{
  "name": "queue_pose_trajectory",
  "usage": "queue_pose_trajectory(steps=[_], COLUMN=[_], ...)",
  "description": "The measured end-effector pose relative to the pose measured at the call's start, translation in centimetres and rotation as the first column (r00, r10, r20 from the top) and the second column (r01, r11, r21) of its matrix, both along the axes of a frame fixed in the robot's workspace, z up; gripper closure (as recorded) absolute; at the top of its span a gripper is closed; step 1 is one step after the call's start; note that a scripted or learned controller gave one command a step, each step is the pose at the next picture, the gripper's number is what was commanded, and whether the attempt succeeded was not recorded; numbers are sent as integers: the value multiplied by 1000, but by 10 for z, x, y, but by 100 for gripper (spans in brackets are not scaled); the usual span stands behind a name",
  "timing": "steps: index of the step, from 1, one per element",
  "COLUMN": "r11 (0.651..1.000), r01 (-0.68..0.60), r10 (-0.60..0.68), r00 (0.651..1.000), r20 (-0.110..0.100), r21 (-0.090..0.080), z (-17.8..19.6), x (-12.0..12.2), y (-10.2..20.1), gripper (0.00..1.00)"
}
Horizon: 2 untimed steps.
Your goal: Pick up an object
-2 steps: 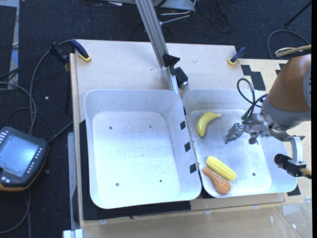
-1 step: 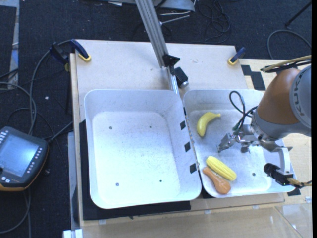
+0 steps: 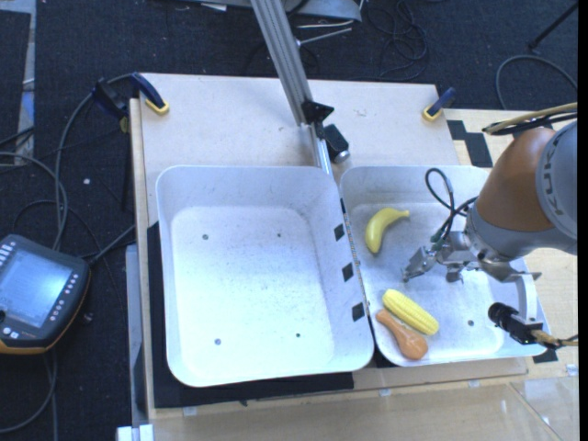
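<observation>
Though jaw spread unclear, metal jaws [image 3: 415, 266] between curved banana [image 3: 383, 227] and knobbly corn cob [image 3: 410, 310].

Grey arm [image 3: 562, 184] with an orange band, black looping cable, metallic gripper [image 3: 421, 266]

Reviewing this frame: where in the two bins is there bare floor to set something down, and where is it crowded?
The left bin offers bare floor wall to wall. The right bin is crowded: the banana lies near its upper left, the corn cob and orange piece near the front edge, with the gripper between them. One bare strip runs along its back wall, above the banana.
</observation>
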<state>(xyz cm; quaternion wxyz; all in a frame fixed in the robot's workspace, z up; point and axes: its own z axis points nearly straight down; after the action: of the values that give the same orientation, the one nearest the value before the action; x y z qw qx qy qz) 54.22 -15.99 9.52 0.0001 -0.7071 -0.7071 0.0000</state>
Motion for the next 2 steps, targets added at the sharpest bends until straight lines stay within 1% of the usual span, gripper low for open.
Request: queue_pose_trajectory(steps=[1, 2], r11=[1000, 1000], r01=[0, -1], r10=[0, 1], r00=[1000, 1000], r20=[1, 5], r21=[0, -1], z=[11, 72], x=[0, 3], y=[0, 4], gripper=[100, 100])
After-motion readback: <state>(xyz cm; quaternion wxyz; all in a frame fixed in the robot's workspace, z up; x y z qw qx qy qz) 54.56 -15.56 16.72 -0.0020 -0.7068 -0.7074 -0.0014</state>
